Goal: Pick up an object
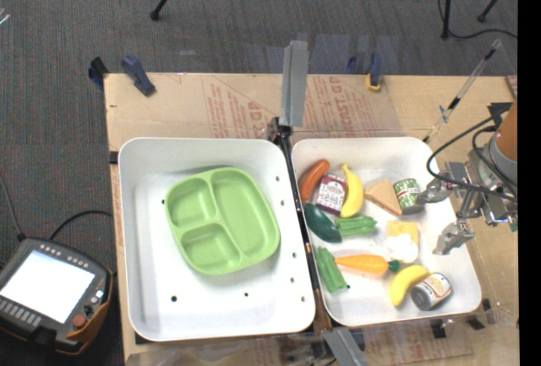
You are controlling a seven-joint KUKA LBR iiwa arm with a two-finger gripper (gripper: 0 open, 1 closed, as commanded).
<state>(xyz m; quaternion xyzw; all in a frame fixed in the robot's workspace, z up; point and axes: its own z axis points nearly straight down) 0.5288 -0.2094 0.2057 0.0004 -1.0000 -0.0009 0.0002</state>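
Observation:
The right bin holds several toy foods. Among them are a red sausage, a purple packet, a banana, a tan wedge, a green-labelled can, a carrot, a second banana and a silver can. My gripper hangs over the bin's right side, just right of the green-labelled can. It is open, its two silver fingers spread apart with only white bin floor between them.
The left bin holds a green divided plate. A grey post stands behind the seam between the bins. Also in the right bin are a dark cucumber, a yellow cheese block and a green pepper.

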